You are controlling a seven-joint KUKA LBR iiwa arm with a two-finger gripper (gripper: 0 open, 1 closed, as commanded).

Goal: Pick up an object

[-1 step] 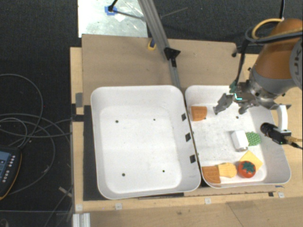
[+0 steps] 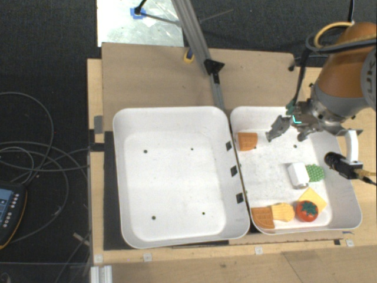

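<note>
I'm watching the arm [image 2: 347, 69] reaching in from the upper right of the frame, orange band showing above the wrist, w/ the gripper [image 2: 290, 132] hanging over the upper part of the right bin [image 2: 353, 217]. Its two dark fingers [image 2: 275, 130] are spreading apart, clearly open, and I'm seeing nothing btwn them, so it's holding nothing. Just left of the gripper, an orange-brown block [image 2: 247, 141] is lying on the bin floor near the upper left corner of that bin, close to the left finger but apart from it as far as I can tell. Lower right of the bin, a white block [image 2: 297, 174] is sitting w/ a green textured piece [image 2: 315, 172] touching its right side. Below those, a yellow wedge [image 2: 313, 198] is leaning against a red tomato-like toy [image 2: 306, 212], which is sitting near the bin's bottom edge. To the left of that, a yellow piece [image 2: 284, 211] is resting beside an orange waffle-like piece [image 2: 263, 217] at the bottom left corner of the right bin. The left bin [image 2: 126, 217] is taking up the centre-left of the frame. Black clips [image 2: 233, 170] are sitting along the seam btwn the two bins. Cables [image 2: 35, 158] are trailing over the dark floor at the far left.
</note>
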